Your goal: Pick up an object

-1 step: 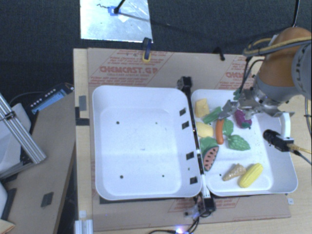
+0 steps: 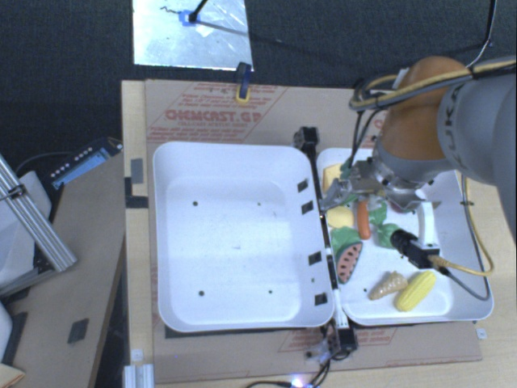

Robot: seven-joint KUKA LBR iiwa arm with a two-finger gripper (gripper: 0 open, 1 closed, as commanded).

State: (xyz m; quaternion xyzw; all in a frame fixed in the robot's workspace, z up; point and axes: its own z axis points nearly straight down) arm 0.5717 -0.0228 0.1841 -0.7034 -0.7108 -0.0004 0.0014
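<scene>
R bin [image 2: 472, 301]: corn [image 2: 415, 290], melon slice [image 2: 349, 262], carrot [image 2: 363, 221]; gripper [image 2: 349, 191] state can't tell.

Two bins are sitting side by side on the table [image 2: 133, 217]. Right of the left bin [image 2: 234, 233], the right bin [image 2: 464, 297] is holding the toy foods [image 2: 388, 257].

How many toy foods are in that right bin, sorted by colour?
Counting what shows around the arm; more may be hidden under it.
Yellow: 3, namely the corn, a block and a piece by the bin's left wall
Orange: 1, the carrot
Green: 1, a leafy piece
Red and green: 1, the melon slice
Tan: 1, the cone
Total: 7
</scene>
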